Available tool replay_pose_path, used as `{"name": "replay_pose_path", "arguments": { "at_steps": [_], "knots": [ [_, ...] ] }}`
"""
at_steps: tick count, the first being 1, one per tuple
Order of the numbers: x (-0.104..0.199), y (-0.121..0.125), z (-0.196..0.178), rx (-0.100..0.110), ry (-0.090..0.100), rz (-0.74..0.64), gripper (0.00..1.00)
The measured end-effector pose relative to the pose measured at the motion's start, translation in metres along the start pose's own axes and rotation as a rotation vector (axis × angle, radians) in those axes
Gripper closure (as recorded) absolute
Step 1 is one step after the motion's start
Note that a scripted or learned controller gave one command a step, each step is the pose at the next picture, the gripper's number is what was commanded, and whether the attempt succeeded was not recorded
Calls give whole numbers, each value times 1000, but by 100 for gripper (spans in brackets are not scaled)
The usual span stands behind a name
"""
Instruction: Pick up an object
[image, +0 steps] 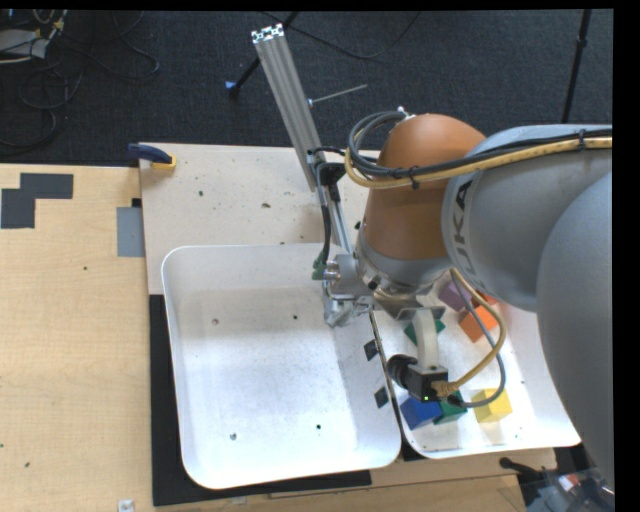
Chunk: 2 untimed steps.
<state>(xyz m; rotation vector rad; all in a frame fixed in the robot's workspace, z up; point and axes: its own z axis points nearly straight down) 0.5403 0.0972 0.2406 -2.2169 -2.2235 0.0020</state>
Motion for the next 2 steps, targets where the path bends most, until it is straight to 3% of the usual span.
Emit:
{"name": "replay_pose_path", "arguments": {
  "at_steps": [1, 2],
  "knots": [
    [-3, -10, 10, 3, -1, 2, 100],
    [-3, -10, 10, 3, -1, 0, 0]
  ]
}}
